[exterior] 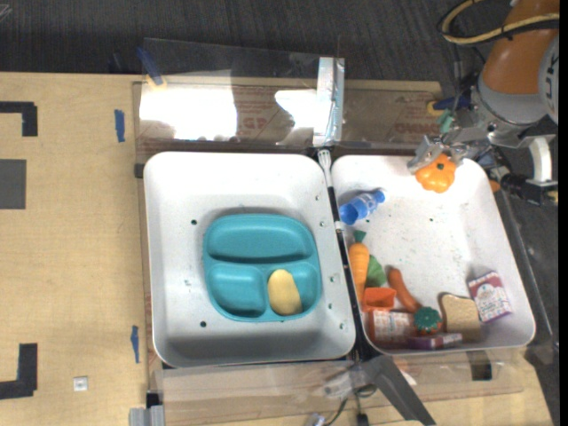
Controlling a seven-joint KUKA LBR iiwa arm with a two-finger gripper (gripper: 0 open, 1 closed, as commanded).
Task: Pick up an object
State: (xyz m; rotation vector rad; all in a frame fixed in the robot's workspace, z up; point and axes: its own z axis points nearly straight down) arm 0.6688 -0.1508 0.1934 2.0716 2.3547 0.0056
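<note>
Where the arm enters at the right bin's (510, 264) far right corner, the gripper (433, 155) hangs directly over a small orange object (435, 176); it seems to pinch that object, though the contact is blurred.

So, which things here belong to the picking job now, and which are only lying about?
In the job:
- gripper
- orange toy, just under the gripper at the right bin's far edge

Lying about:
- blue bottle
- carrot
- bread slice
- red-and-white carton
- teal tray with a yellow lemon-like piece
</note>
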